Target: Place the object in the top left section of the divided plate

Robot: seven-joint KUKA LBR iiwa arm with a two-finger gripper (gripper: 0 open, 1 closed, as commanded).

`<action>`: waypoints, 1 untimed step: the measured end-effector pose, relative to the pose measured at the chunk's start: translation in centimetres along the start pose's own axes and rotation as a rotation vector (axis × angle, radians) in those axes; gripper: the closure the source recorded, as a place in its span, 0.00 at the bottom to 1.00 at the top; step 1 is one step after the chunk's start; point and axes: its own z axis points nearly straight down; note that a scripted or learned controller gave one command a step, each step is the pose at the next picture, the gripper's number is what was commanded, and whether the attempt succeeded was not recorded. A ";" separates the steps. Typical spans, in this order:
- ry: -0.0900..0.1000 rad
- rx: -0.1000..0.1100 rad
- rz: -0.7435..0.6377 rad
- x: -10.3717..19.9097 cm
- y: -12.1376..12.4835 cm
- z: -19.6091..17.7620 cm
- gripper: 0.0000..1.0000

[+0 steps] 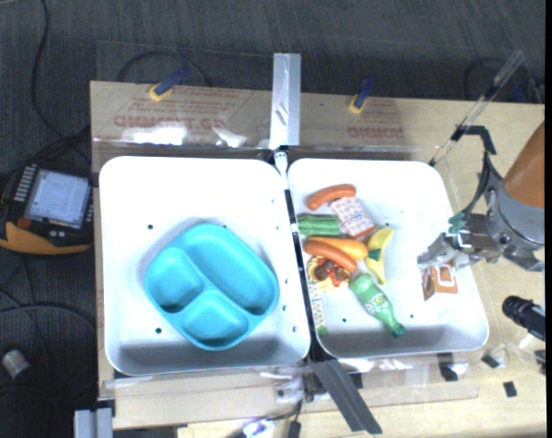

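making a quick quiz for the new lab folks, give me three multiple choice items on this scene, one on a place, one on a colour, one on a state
1. Which bin holds the divided plate?
A. the left bin
B. the right bin
C. neither, it sits on the bench

2. What colour is the divided plate?
A. red
B. light blue
C. yellow

3. What lies in the plate's sections?
A. the green bottle
B. the sausage
C. nothing yet

Answers:
1. A, the plate rests in the left white bin.
2. B, it is light blue against the white bin.
3. C, all three sections show bare blue, while the bottle, sausage and other toy foods lie in the right bin, where the gripper is.
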 end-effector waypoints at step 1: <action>-0.001 -0.004 0.137 4.1 5.7 0.3 1.00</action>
